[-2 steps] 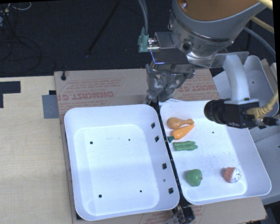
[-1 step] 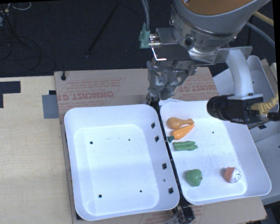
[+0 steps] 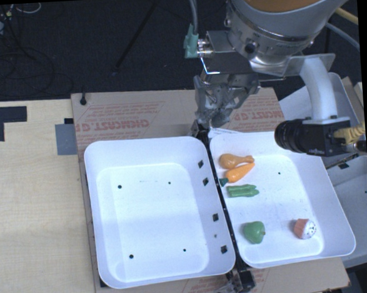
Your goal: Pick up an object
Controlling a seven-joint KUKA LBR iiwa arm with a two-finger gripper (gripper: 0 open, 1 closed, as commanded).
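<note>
Pincer [image 3: 202, 130] above bins' far junction; carrot [image 3: 240, 172] lengthwise left-right, slightly tilted.

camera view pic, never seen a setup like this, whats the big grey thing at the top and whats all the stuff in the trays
The big grey shape with the orange band is a robot arm, reaching in from the right. Its gripper, a two-finger claw, hangs over the far edge where the two bins meet. I see nothing between its fingers. The single camera is fixed above the bench, looking down at a slant. Two shallow white bins sit side by side: the left bin and the right bin. The right one holds toy foods: an orange gourd, a carrot, a green pod, a green pepper and an orange-and-white piece.
</note>
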